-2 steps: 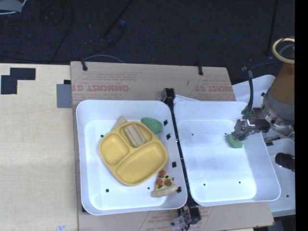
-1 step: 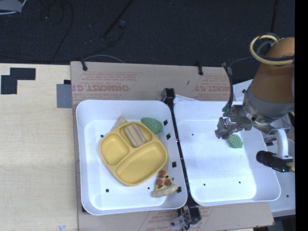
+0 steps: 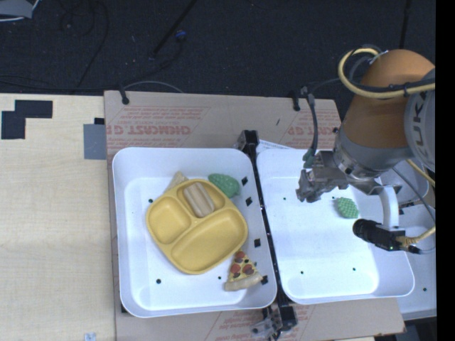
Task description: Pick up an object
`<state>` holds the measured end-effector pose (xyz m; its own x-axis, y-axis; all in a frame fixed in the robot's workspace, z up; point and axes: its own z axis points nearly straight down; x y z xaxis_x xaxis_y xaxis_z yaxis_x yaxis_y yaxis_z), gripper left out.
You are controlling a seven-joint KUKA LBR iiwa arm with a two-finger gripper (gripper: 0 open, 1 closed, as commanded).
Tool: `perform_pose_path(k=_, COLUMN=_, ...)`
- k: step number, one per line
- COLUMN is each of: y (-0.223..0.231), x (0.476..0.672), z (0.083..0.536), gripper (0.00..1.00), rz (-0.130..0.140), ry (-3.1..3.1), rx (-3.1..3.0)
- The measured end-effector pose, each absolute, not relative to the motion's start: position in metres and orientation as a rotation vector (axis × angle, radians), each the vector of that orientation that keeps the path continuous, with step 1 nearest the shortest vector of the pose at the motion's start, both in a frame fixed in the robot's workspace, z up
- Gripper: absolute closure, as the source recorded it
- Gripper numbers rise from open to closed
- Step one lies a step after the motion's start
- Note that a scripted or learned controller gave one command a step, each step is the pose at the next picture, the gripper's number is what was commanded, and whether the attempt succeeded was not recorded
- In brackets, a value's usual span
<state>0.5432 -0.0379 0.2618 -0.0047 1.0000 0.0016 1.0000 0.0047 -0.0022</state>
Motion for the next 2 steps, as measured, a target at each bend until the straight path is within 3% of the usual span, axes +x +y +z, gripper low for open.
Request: perform_pose_path(k=2, y=0.067, x=0.558, z=0.246, gripper=1.0, rz=0.002, ry=-2.225, rx=-2.214)
